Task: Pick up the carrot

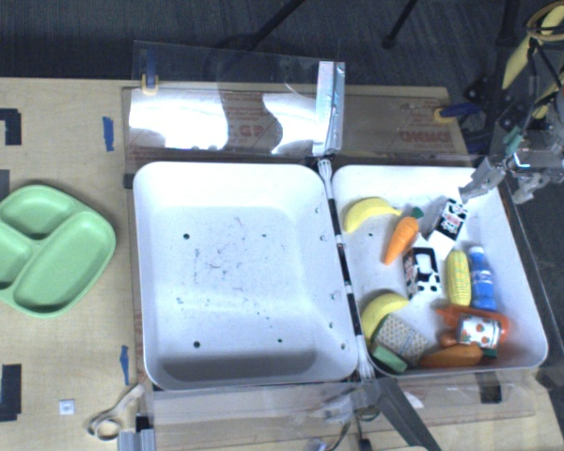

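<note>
The carrot (pixel 400 240), orange with a green top, lies at a slant in the right bin (pixel 528 294), near its upper middle. A yellow fruit (pixel 368 213) lies just left of it and a black-and-white toy (pixel 421 272) just below it. My gripper (pixel 502 184) hangs over the right bin's upper right corner, well to the right of the carrot and apart from it. Its fingers (pixel 477 180) are spread open and there is nothing between them.
The right bin also holds a small black-and-white box (pixel 451 219), a corn cob (pixel 459 276), a blue bottle (pixel 480 278), a red can (pixel 477 330), another yellow fruit (pixel 383 308) and a sponge (pixel 400 339). The left bin (pixel 235 261) adjoins it. A green divided plate (pixel 42 248) sits far left.
</note>
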Motion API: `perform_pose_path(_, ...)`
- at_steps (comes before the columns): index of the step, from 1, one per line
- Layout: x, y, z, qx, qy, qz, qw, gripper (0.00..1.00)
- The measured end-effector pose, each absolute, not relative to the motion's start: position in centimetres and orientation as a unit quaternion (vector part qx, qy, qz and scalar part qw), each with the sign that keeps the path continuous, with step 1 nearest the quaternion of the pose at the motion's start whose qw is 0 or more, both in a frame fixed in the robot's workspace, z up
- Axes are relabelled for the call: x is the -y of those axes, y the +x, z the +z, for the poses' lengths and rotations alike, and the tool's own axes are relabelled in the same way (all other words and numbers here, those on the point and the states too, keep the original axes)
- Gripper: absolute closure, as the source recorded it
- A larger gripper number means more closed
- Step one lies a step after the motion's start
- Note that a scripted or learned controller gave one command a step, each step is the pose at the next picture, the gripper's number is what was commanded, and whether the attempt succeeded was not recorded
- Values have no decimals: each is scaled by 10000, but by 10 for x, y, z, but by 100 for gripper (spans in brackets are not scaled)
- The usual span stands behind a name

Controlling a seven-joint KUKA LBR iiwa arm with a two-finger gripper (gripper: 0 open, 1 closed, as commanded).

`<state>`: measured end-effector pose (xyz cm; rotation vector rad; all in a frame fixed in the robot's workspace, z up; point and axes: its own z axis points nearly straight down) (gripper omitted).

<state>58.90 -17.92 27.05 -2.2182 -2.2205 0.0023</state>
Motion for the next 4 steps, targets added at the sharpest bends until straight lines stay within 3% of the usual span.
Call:
perform_pose_path(1,135,605,155,7824,-6228,2,12,0)
perform_pose_path(2,105,628,86,8200,-5723,-8,-8,0)
perform_pose_path(3,105,629,97,8195,-5731,-19,-20,100)
perform_pose_path(4,88,667,184,7810,-6246,5,4,100)
